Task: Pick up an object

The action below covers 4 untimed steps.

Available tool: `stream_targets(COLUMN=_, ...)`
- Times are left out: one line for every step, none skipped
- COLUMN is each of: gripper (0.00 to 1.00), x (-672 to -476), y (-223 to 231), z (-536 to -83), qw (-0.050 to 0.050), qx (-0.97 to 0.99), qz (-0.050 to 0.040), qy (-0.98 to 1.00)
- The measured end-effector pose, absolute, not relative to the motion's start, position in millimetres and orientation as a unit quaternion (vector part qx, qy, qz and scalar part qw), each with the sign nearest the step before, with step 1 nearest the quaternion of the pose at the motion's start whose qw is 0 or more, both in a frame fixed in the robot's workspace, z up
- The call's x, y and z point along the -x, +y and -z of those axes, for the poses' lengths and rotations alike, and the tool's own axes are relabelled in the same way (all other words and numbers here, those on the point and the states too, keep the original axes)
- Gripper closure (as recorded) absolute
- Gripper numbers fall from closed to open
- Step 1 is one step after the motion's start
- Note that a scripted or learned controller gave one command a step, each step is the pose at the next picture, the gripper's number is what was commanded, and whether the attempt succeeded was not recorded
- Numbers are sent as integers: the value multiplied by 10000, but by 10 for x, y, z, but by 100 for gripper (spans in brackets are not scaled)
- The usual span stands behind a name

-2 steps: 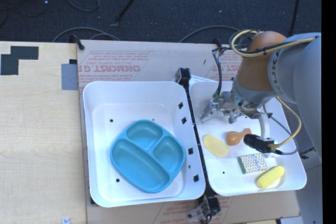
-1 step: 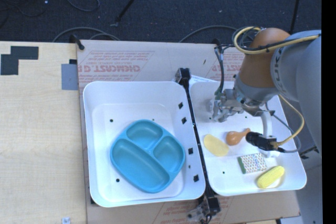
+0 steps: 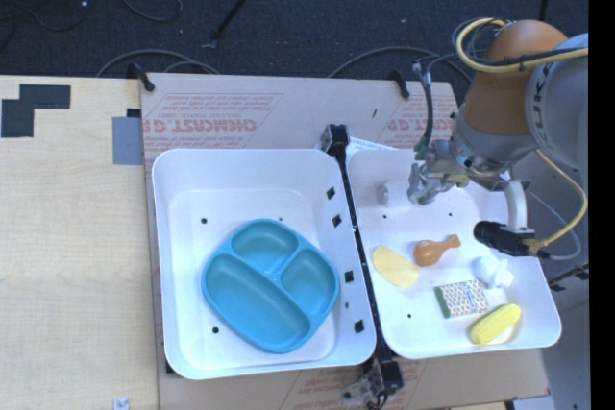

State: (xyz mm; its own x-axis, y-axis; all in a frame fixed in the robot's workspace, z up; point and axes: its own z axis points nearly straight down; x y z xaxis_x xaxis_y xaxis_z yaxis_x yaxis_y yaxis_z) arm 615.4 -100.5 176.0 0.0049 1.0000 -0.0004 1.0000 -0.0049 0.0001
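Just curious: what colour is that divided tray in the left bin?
Blue, the divided tray, seen in the camera view.

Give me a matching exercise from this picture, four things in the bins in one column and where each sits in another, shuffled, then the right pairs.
Things:
1. blue divided plate
2. yellow corn cob
3. orange drumstick toy
4. gripper

Places:
A. near corner of the right bin
B. over the far part of the right bin
C. in the left bin
D. middle of the right bin

Pairs: 1-C, 2-A, 3-D, 4-B
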Motion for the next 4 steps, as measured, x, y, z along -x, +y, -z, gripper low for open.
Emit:
stream_targets(gripper=100, x=-6161, y=-1023, z=-2157, qw=-3, qx=-7075, qz=3, qy=7067)
stream_targets(gripper=100, x=-6306, y=-471, z=-2139, qw=-21, qx=-7054, qz=7, qy=7088)
stream_targets(gripper=100, x=-6278, y=11, z=-2068, qw=-31, qx=-7055, qz=19, qy=7087)
stream_targets(gripper=100, x=-6207, y=507, z=-2113, qw=-30, qx=-7054, qz=20, qy=7088)
